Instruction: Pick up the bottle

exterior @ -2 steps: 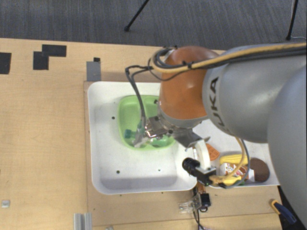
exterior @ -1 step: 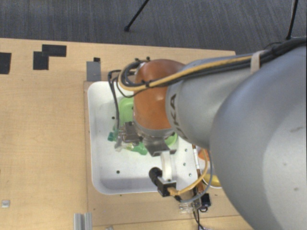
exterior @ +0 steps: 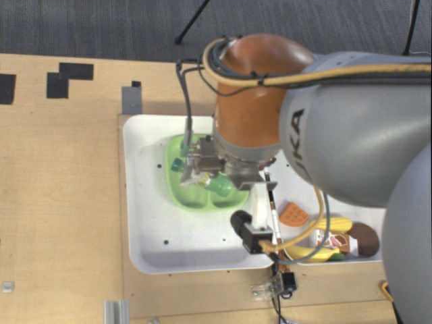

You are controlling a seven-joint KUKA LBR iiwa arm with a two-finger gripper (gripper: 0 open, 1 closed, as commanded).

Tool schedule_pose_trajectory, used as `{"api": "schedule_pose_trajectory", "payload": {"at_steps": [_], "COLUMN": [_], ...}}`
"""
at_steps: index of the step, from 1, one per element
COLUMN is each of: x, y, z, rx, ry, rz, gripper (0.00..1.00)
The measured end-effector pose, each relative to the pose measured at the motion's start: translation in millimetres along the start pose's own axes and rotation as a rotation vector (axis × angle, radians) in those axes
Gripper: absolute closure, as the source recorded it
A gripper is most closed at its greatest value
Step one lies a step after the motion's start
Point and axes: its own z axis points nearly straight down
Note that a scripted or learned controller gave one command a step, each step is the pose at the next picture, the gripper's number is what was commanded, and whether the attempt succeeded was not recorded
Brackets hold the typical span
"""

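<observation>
A small bottle [exterior: 345, 242] with a white and red label and a brown rounded end lies on its side at the front of the right bin [exterior: 368, 260], partly hidden by the arm. My gripper [exterior: 200, 166] hangs over the left bin [exterior: 145, 201], well to the left of the bottle. It sits low over a bright green object [exterior: 196, 196] in the middle of that bin. The wrist and its metal parts cover the fingertips. I see nothing held.
A yellow banana-like piece [exterior: 312, 252] and an orange waffle-patterned piece [exterior: 293, 214] lie beside the bottle in the right bin. A black cable connector [exterior: 244, 229] dangles over the left bin's front right. The grey arm covers most of the right bin.
</observation>
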Motion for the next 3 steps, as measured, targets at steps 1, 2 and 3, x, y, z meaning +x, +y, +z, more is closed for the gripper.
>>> {"api": "schedule_pose_trajectory", "payload": {"at_steps": [1,2,3], "x": [-59.3,-109.7,-40.8], "y": [-1.8,-3.5,0.2], "z": [-34.9,-19.2,-9.3], "rx": [0.001,0.002,0.003], "ry": [-0.001,-0.002,-0.002], "rz": [0.062,0.262,0.493], "gripper": [1.0,1.0,1.0]}}
